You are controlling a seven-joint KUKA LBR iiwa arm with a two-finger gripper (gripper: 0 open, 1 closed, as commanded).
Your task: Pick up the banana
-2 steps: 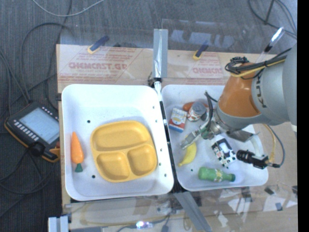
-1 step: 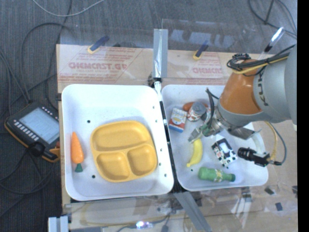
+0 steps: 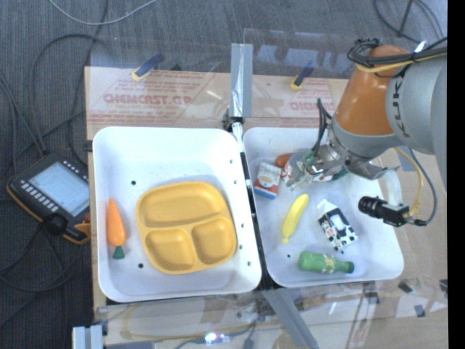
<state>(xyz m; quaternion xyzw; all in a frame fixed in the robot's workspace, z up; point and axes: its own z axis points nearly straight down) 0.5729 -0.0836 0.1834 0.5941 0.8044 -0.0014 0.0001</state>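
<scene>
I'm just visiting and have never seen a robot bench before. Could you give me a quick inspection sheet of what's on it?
Surface: two shallow white bins, left bin, right bin, side by side.
Job's things: yellow banana lying loose in the right bin.
Clutter: green bottle, black-and-white patterned carton, small red-and-white carton in the right bin; yellow divided tray and orange carrot in the left bin.
Grippers: gripper above the right bin's far side, up from the banana.
Cables: dark and white cables on the floor.
Surroundings: handheld control pendant left of the bench.
</scene>
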